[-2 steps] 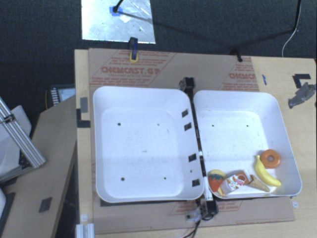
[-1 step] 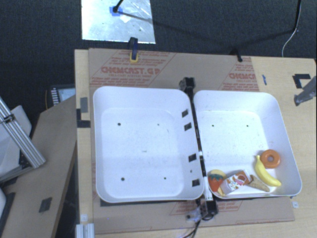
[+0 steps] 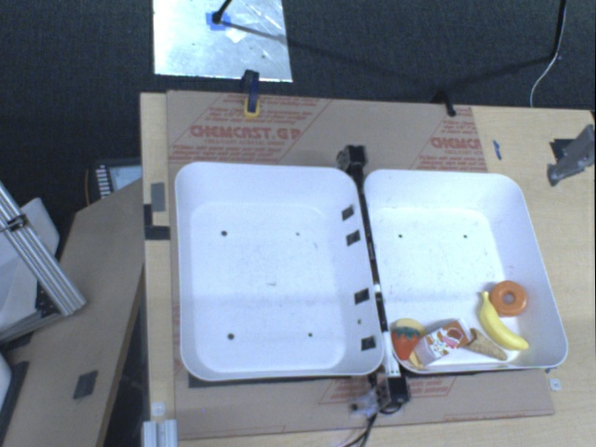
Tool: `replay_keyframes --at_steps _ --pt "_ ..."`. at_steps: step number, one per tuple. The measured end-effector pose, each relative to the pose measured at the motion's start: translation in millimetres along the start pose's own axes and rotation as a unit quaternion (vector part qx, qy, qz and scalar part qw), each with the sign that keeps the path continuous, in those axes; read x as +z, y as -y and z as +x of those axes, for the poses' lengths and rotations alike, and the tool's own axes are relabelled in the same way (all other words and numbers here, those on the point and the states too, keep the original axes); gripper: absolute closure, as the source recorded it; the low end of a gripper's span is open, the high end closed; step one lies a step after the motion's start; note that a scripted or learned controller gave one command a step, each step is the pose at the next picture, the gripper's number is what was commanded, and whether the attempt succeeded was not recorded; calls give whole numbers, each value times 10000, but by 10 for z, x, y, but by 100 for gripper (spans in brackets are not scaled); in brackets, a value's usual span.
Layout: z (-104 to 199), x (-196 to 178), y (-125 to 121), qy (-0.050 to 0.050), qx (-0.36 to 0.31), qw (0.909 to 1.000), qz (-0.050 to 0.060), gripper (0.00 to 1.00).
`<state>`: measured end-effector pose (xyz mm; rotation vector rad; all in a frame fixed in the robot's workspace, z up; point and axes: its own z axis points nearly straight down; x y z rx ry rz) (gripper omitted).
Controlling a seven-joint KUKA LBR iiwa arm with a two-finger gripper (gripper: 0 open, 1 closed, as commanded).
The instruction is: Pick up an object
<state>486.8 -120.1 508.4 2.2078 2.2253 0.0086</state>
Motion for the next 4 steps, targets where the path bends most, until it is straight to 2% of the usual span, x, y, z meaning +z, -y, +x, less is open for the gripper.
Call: replay_keyframes --at_steps 1,3,4 --pt "449 -284 -7 -6 -7 10000 13 0" --pt "1552 -268 -12 -13 -9 10000 28 0" --pt "2404 -268 -13 -18 -24 10000 31 0"
